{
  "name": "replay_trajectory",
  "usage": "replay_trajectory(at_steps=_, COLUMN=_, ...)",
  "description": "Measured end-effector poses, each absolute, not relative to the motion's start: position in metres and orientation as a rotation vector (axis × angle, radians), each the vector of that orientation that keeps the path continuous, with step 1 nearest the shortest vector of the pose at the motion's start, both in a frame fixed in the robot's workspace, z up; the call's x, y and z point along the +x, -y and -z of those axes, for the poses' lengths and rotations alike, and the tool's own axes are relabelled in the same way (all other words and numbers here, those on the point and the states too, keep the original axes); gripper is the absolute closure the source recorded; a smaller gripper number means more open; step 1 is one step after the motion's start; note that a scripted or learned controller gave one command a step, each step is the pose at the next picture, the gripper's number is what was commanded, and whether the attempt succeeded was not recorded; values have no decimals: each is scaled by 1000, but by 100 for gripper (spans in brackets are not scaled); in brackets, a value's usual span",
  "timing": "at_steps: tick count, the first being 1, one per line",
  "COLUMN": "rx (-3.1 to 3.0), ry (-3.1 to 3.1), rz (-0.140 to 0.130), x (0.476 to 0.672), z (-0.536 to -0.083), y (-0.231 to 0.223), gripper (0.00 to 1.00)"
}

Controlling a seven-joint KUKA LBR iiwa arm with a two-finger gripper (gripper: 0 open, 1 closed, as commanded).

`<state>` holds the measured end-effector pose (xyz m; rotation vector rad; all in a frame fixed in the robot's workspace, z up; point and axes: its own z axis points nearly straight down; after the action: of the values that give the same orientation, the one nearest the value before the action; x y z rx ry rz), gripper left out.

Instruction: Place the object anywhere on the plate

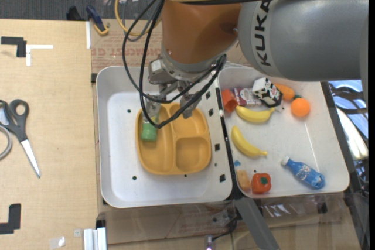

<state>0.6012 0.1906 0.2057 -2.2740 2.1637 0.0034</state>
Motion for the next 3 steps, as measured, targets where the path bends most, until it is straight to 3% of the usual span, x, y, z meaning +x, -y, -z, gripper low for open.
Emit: replay_trajectory(at_steps=3, rx=-2274, ry=-2164, rz=-3, x=601, z=-206, y=-191, gripper=0)
